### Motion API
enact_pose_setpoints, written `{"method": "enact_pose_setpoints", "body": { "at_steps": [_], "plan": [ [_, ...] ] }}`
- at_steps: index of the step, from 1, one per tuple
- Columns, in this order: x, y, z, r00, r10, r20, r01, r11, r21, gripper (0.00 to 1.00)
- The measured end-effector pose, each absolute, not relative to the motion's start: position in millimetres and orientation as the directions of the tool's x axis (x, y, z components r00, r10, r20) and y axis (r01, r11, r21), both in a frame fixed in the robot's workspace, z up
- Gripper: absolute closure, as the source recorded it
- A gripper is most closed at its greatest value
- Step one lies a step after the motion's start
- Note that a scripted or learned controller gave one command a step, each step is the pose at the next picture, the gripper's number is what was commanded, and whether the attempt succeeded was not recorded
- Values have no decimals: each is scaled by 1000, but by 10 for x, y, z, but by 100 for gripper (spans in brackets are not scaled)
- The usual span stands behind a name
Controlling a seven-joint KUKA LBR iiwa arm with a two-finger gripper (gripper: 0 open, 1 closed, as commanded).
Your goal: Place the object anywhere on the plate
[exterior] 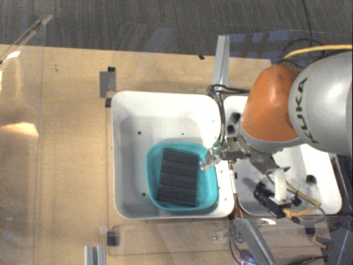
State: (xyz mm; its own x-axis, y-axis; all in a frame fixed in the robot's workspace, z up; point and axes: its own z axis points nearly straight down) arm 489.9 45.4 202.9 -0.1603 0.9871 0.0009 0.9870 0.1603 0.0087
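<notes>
A teal plate (207,189) lies in the front right part of the left white bin (129,148). A dark grey ridged block (178,176) lies flat on the plate, slightly tilted, covering most of its middle. My gripper (211,160) hangs over the plate's right rim, just right of the block's upper right corner and apart from it. Nothing shows between its tips. The orange band and grey wrist (276,115) sit over the wall between the two bins.
The right white bin (317,195) lies largely under the arm. Cables and a small black and white fitting (273,195) hang from the wrist above it. The left bin's back and left floor is bare white.
</notes>
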Motion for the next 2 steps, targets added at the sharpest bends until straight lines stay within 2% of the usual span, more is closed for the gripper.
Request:
{"method": "enact_pose_setpoints", "body": {
  "at_steps": [1,2],
  "plan": [
    [4893,-267,2616,-205,979,-2,979,205,9,0],
    [4917,-259,2727,-208,978,-4,978,208,16,100]
  ]
}}
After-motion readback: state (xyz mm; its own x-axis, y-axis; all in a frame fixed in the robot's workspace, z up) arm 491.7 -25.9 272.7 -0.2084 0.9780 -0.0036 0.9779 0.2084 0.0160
